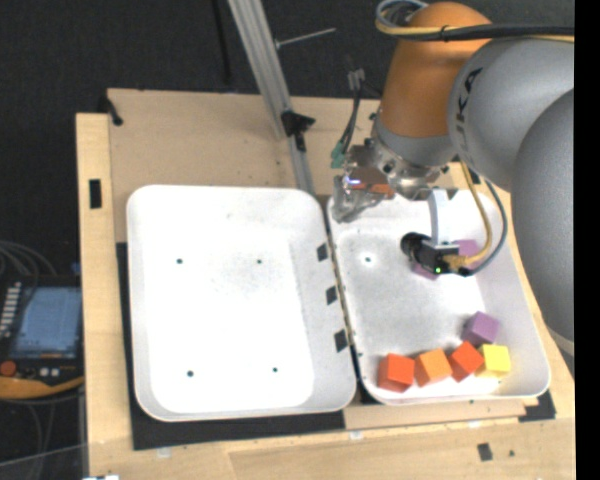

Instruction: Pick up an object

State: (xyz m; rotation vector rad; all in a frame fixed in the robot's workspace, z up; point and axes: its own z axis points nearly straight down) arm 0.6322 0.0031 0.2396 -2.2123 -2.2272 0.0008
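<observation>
Several small blocks lie along the near edge of the right bin (380, 298): a red-orange block (396, 371), an orange block (433, 366), another red-orange block (467, 360), a yellow block (496, 358) and a purple block (482, 326) just behind them. Another purple piece (467, 250) peeks out beside a black part of the wrist. My gripper (348, 206) hangs over the far left corner of the right bin, well away from the row of blocks. Nothing shows in it.
The left bin (220, 298) is to the left, across a divider rim with black clips (332, 296). A metal pole (265, 63) slants up behind the bins. The grey arm and its orange band (425, 63) cover the far right. A device with a screen (42, 323) rests off the bench at left.
</observation>
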